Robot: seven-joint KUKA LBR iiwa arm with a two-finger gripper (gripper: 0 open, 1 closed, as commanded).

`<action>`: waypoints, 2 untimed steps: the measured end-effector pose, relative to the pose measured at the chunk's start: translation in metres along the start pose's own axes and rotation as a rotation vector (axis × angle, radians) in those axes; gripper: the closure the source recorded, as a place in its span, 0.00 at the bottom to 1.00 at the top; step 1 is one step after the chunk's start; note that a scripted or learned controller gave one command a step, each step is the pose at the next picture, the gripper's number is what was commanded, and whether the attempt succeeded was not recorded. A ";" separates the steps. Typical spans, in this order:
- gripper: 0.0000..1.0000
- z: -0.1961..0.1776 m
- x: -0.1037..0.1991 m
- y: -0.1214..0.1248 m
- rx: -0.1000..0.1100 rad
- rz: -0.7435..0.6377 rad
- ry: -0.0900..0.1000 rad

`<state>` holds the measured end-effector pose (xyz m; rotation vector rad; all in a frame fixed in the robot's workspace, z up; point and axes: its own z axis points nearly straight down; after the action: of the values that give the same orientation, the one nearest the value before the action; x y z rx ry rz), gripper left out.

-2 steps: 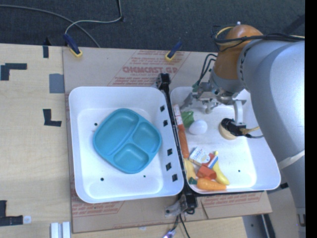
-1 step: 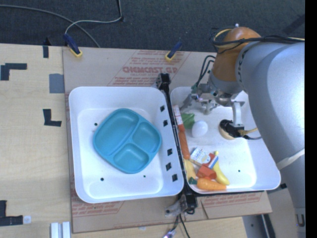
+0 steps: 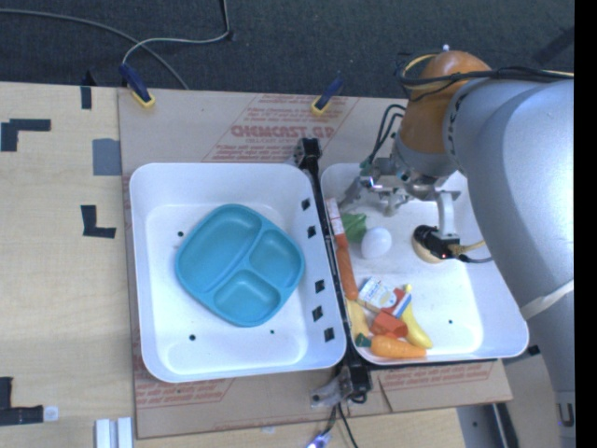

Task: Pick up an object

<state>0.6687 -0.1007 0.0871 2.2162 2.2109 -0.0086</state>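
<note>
With the gripper (image 3: 381,187) at 12 o'clock in the right bin (image 3: 485,320), its opening impossible to judge, above the white ball (image 3: 376,242) and green piece (image 3: 354,222), a descent risks nudging the ball aside, or snagging the 1 divider wall (image 3: 328,250).

- Left bin (image 3: 149,250): blue divided plate (image 3: 241,263) took the middle; bare floor open along the front and left edges.
- Right bin (image 3: 485,329): toys crowded the left wall – green piece (image 3: 354,223), white ball (image 3: 376,242), carrot (image 3: 395,347), banana (image 3: 415,332).
- Right half of its floor lay bare near the front.
- Arm (image 3: 504,157) and gripper (image 3: 387,189) blocked the bin's back and right side.
</note>
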 end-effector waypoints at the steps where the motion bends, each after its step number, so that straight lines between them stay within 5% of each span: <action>1: 0.00 0.001 -0.001 -0.010 0.001 -0.002 0.005; 2: 0.00 0.001 0.001 -0.001 0.003 -0.002 0.004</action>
<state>0.6682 -0.0992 0.0858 2.2183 2.2166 -0.0077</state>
